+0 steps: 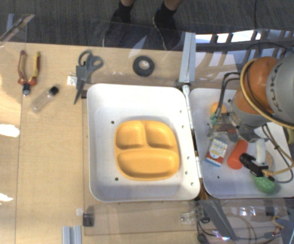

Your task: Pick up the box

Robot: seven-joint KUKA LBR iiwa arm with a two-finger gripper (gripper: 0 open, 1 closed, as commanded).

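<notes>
Just on the near side of the gripper (pixel 222 128), toward the front rim of the right-hand bin (pixel 289 191), the box (pixel 217 152) is lying flat on the white floor. It is a small carton, white with blue and red print. From where I am standing the gripper is hanging low over the bin, with the box's far end sitting just beside its tip. The carton is not being held. Whether the gripper is spread or closed I cannot tell, as the wrist is getting in the way.

The box's long axis is running from the gripper toward the front rim, leaning a touch to one side, so its short far end is pointing up at the gripper. An orange-red piece (pixel 236 155) is lying just beside the box, on the arm's side. A green object (pixel 264 184) is resting farther off toward the front corner. Beyond the gripper, a bit of yellow (pixel 215 108) is peeking out.

Away from the arm, a yellow divided tray (pixel 148 150) is sitting in the other bin (pixel 101 182).
</notes>
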